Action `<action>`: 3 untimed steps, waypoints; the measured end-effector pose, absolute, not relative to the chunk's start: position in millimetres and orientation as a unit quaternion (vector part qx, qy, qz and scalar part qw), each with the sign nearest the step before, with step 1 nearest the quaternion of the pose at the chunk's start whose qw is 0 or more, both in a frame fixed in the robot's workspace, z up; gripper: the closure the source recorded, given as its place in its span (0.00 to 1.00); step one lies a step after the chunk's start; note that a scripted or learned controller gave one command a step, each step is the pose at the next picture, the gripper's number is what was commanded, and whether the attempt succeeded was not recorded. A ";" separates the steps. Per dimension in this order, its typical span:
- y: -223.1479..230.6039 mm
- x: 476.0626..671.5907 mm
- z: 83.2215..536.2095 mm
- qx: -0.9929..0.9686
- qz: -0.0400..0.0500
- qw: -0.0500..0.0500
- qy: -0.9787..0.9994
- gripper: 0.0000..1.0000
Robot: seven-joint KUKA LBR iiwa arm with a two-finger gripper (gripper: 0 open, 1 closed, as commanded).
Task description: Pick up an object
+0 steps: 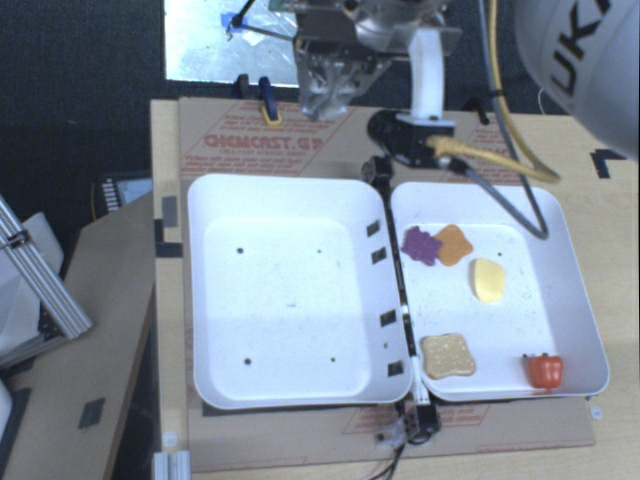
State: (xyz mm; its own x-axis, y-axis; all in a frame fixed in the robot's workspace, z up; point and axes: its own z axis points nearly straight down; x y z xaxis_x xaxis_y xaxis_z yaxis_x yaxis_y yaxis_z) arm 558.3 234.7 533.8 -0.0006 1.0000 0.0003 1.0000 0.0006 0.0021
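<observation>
With nothing clamped, the tool [325, 103] is being held high at twelve o'clock, its spread untellable, leaving the toys [437, 245] unobstructed.

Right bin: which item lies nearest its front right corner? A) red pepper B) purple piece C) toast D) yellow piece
A: the red pepper sits in the right bin's front right corner; the toast lies to its left.
</observation>
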 end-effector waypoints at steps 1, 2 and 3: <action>211.9 510.2 513.7 0.707 0.000 -0.001 0.707 1.00; 235.1 560.4 535.6 0.706 0.002 0.001 0.708 1.00; 192.4 499.8 419.6 0.708 -0.007 -0.003 0.707 1.00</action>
State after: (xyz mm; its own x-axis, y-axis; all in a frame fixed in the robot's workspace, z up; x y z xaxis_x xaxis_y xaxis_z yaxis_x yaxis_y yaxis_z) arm 499.8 192.4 419.6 0.0012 1.0000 -0.0052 0.9999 -0.0013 -0.0138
